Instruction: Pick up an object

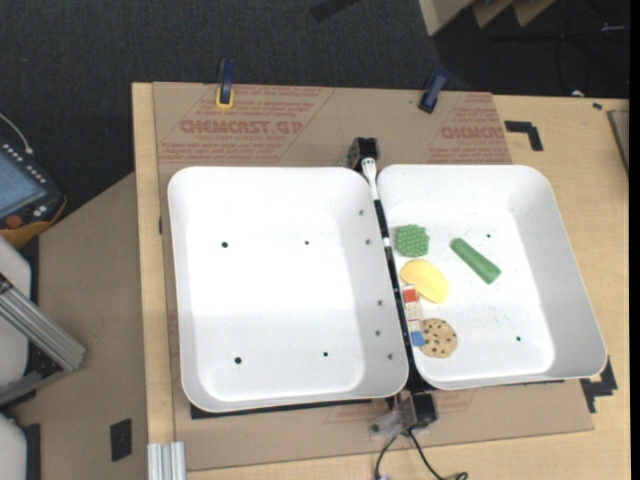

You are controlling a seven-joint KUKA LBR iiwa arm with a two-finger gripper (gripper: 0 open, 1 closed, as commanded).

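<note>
Lying in the right bin [545,298], huddled by the dividing wall: knobbly green piece [411,239], yellow piece [425,280], cookie [437,338], with green stick [474,260] apart, likely easiest to take; grip state impossible to tell.

Of the rig, two shallow white bins [270,176] sit on a brown bench [330,108] with blue clamps [226,76].

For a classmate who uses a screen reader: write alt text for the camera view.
Two shallow white bins sit side by side on a cardboard-covered bench. The right bin holds a green stick, a bumpy green ball, a yellow lump, a cookie and small coloured pieces, mostly clustered near the divider.
</note>
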